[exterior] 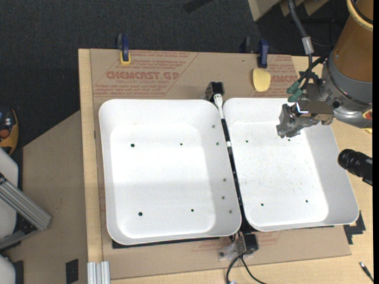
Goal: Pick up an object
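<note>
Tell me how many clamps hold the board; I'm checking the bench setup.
2: a left clamp and a right clamp, both blue on the cardboard board's far edge. The arm may hide others.

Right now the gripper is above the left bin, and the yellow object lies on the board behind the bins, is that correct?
Not quite. The camera view shows the gripper above the right bin, not the left. The yellow object does lie on the board behind the bins.

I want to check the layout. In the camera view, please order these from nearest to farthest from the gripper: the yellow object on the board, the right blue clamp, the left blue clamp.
1. yellow object, on the board just behind the right bin, left of the gripper.
2. right blue clamp, at the board's back edge.
3. left blue clamp, far across, behind the left bin.
</note>
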Available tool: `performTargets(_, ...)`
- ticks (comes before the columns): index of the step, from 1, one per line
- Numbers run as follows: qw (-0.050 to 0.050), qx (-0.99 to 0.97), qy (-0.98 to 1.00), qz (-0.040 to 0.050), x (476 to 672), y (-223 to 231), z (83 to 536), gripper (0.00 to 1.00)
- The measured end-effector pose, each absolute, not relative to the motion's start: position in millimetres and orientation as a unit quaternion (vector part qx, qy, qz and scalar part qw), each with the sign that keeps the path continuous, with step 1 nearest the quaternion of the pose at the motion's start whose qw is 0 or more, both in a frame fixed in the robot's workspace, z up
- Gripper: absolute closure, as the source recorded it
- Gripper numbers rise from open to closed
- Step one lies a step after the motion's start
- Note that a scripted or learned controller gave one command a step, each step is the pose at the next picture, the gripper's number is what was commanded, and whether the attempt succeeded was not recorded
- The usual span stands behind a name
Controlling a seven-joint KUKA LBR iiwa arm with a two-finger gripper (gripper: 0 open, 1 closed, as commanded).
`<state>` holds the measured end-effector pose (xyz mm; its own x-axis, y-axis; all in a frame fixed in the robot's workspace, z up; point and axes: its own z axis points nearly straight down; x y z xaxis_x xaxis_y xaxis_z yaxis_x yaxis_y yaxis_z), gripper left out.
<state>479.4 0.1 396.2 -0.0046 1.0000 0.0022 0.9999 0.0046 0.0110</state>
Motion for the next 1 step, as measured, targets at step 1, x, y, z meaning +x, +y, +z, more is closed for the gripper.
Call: performTargets(1, -0.003, 0.706, 0.708, -0.0033, 538.8, 37.2, 303.8, 1.0)
